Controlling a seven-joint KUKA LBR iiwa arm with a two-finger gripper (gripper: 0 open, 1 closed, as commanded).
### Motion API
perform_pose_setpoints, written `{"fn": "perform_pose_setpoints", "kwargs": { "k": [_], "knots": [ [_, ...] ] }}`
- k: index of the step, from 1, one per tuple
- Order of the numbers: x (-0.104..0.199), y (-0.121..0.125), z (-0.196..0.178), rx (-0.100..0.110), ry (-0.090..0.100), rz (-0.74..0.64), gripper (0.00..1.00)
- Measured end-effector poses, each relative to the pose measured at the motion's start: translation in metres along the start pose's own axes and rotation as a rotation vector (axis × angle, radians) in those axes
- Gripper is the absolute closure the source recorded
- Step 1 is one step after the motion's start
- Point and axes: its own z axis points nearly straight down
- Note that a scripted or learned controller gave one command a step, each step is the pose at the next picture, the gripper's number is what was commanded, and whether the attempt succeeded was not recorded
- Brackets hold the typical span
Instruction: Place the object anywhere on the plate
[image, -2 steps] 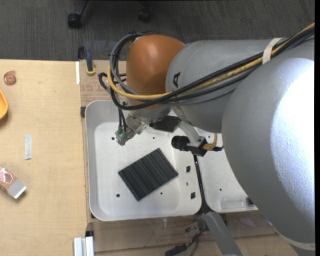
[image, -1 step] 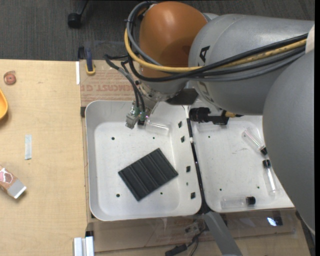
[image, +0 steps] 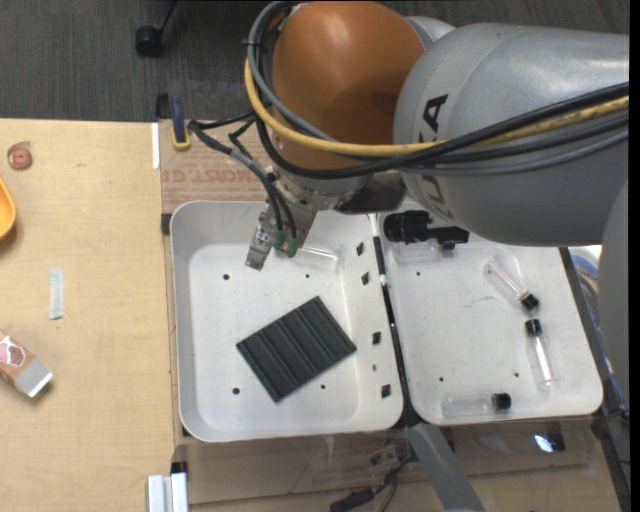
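A: Camera view, then — where is the end effector (image: 268, 243)?

B: Over the back of the left bin (image: 190, 330), hanging low beneath the orange band (image: 335, 80). Whether it is spread or closed I cannot tell; it is small and seen from above at a slant, and nothing clearly sits in it.

A: And the plate?

B: I take the dark ribbed plate (image: 296, 348) lying flat and skewed in the middle of that bin to be it, apart from the tool.

A: The object?

B: Uncertain. Clear tubes with black caps (image: 512, 288) lie loose in the right bin (image: 480, 400), well apart from the plate, and something clear lies just beside the tool. Nothing rests on the plate, so I judge the placing not yet done.
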Motion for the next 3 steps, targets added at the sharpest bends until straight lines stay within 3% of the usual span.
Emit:
{"fn": "perform_pose_setpoints", "kwargs": {
  "k": [1,2,3],
  "knots": [
    [0.038,-0.018,-0.004,0.001,0.002,-0.068,1.00],
    [0.065,-0.032,0.090,0.001,0.003,-0.099,1.00],
    [0.021,-0.010,0.106,-0.001,0.002,-0.492,1.00]
  ]
}}
